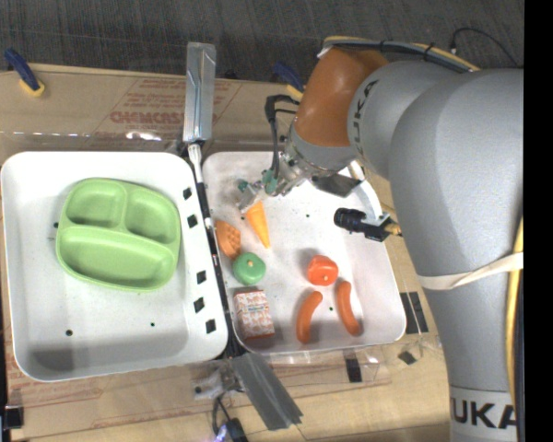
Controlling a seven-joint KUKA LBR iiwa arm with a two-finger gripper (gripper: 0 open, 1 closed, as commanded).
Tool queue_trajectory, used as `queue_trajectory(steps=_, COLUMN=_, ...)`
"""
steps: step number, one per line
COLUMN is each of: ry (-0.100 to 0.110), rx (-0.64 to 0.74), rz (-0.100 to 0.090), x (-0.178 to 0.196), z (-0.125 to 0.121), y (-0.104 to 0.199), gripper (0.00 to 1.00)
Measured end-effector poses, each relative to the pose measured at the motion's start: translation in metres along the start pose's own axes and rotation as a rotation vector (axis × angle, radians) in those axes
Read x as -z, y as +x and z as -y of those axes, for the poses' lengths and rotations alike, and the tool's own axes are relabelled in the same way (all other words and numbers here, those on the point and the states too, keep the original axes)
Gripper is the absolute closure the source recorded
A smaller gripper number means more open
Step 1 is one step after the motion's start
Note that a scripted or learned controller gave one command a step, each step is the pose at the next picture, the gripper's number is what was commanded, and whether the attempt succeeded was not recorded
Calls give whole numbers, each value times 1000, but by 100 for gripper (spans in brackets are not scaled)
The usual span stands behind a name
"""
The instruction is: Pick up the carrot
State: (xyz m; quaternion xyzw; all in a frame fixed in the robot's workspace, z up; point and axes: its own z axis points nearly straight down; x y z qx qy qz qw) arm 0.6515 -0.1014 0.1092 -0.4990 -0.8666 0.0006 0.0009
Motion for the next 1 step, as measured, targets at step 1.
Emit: queue_trajectory(steps=1, ry=-4, rx=-137, rz=3, x=117, z=-28, y=37, gripper=100)
